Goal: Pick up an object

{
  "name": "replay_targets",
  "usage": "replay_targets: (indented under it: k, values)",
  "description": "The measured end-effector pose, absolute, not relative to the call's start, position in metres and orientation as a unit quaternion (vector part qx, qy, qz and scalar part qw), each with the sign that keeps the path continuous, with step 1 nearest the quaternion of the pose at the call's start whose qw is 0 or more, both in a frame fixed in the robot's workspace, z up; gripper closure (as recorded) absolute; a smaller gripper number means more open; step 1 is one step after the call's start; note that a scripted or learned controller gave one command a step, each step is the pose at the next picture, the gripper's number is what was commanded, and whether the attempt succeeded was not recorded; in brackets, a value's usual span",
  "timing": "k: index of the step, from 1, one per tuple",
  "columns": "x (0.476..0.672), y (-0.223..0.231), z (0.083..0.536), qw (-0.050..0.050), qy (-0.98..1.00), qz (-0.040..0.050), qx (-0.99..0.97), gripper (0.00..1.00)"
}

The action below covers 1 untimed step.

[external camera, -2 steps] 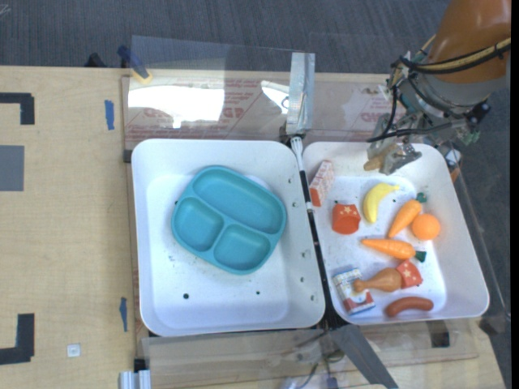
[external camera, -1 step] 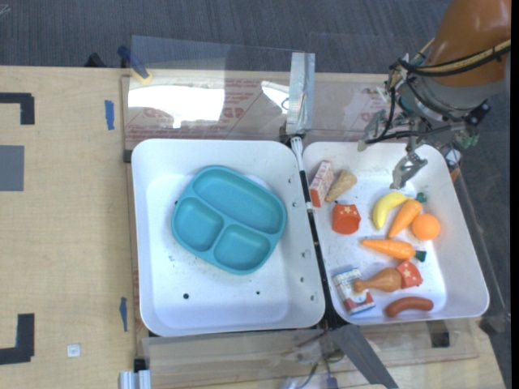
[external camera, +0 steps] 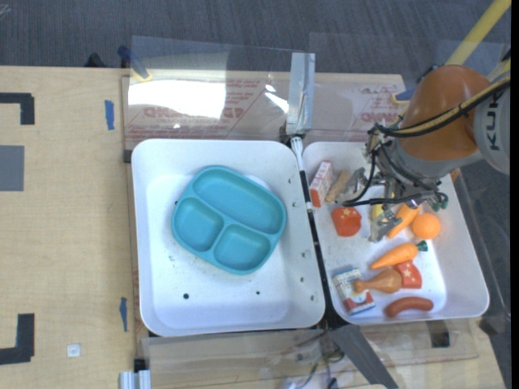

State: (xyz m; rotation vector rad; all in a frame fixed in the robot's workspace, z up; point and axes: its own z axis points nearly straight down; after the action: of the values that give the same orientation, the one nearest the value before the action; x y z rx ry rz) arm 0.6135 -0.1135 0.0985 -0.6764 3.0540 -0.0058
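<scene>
Nearest the camera, along the front wall of the right bin (external camera: 474,298): a red sausage (external camera: 408,305), a small printed carton (external camera: 352,288), a toy drumstick (external camera: 381,281) and a red wedge (external camera: 410,275), all lying loose on the white floor. Just behind, a carrot (external camera: 396,254), an orange ball (external camera: 425,227) and a red pepper (external camera: 346,220), likewise unlifted. Above them, hanging low over the bin's middle, the gripper (external camera: 388,221), close over a yellow-orange piece (external camera: 403,217) and seemingly touching it; impossible to tell from this slant whether shut on it or merely beside it. Nothing visibly raised clear of the bin, so by all appearances the pick not yet made, the lift wholly to come. Beside it, the left bin (external camera: 154,241) with a blue divided plate (external camera: 229,219). Farther back, a small box (external camera: 320,183) by the divider, a clear taped panel (external camera: 219,96) upright behind both bins, pale wooden bench (external camera: 61,217), grey carpet (external camera: 243,6) beyond.
</scene>
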Motion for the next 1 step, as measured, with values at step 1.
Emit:
replay_targets:
  k: [1]
  values:
    - [0.6041,-0.1136,0.0893,0.005,0.979,-0.0001,-0.201,0.00]
